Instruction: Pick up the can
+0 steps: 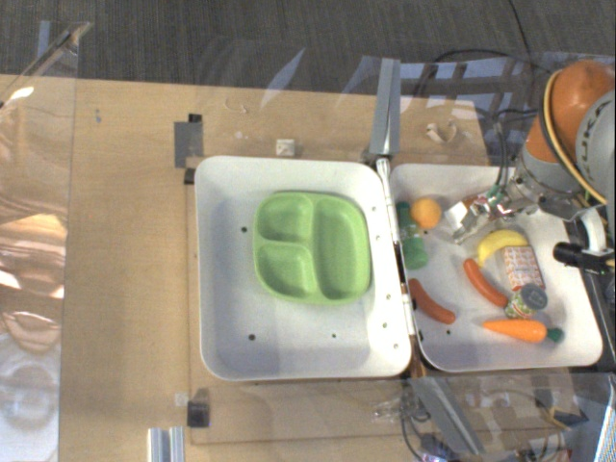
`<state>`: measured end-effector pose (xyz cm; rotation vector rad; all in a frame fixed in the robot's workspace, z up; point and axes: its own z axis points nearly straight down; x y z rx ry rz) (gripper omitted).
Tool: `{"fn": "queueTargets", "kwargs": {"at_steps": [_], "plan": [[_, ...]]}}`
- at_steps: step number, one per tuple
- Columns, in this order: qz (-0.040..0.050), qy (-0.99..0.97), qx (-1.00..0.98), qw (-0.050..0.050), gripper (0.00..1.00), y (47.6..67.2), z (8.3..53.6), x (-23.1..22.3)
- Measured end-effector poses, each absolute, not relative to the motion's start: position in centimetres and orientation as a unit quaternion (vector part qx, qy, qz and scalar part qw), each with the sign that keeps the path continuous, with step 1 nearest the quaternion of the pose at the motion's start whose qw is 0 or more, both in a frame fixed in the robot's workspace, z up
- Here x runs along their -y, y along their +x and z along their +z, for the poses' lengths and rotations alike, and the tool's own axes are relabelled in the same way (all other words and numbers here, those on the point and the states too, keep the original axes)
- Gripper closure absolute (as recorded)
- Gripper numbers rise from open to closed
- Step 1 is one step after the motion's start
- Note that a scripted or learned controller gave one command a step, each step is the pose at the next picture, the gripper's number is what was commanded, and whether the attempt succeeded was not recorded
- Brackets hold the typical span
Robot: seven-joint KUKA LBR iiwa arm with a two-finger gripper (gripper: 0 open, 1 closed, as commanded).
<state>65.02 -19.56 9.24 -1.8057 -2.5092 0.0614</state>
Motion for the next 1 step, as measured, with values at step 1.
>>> {"fn": "queueTargets", "kwargs": {"at_steps": [1], "plan": [[0.0166,-0.529,0.848,0.023,0.0,65.32,11.24,15.82]]}}
